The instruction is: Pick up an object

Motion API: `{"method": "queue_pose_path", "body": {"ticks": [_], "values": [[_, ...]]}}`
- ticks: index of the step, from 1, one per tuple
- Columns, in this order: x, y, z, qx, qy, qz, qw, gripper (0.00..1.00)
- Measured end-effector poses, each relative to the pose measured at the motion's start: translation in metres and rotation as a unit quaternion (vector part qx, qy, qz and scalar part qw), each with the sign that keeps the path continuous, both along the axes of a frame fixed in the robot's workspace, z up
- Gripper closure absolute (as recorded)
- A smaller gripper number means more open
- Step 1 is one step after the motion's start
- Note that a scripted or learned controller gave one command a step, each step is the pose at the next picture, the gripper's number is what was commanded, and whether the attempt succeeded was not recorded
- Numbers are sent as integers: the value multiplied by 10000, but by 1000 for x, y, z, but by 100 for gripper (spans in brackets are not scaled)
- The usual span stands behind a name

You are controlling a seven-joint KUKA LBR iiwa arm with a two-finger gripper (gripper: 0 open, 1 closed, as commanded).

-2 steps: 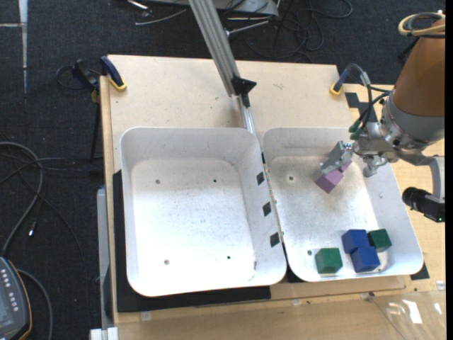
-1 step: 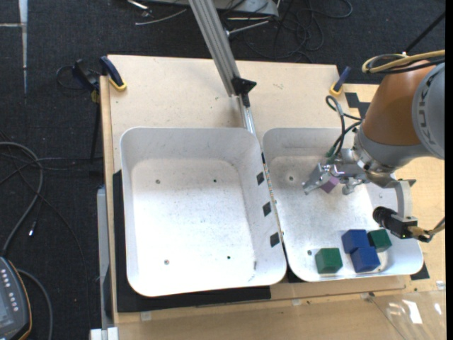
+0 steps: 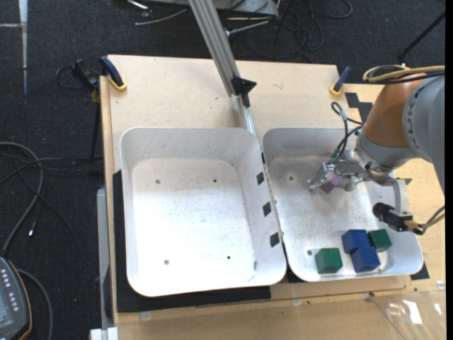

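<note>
Low in the right bin (image 3: 297,142), the claw (image 3: 327,181) sits close to the floor with a small purple object (image 3: 328,185) right at its tips; whether its fingers are spread or closed on that piece cannot be told from this slanted view, and nothing shows the object clearly pinched between them. The grey arm (image 3: 417,122) with its orange band (image 3: 388,117) reaches in from the right above it. Nearer the front of the same bin lie a green block (image 3: 328,260), a blue block (image 3: 359,249) and a smaller dark green block (image 3: 380,239), the last two touching, the first just beside them. The left bin (image 3: 141,147) stands alongside on the bench (image 3: 177,91). Judging by their looks, these pieces are small, rigid and light (probably plastic or painted wood), so they should neither deform nor need much force, though smooth faces could slip out of a shallow pinch. The purple piece, too small to read its shape, would best be taken across its narrowest width, squarely. The green block, standing slightly apart, offers two flat opposite sides and would seem the easier grab.
</note>
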State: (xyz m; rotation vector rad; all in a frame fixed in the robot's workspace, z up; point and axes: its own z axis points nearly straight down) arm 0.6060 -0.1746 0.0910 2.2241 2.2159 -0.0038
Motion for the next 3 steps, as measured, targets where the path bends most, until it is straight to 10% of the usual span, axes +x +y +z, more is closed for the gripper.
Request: {"method": "queue_pose_path", "body": {"ticks": [1,2,3], "values": [[1,3,15,5,-19,15,10000,100],[1,3,15,7,-14,12,10000,0],[46,46,6,14,18,36,10000,0]]}}
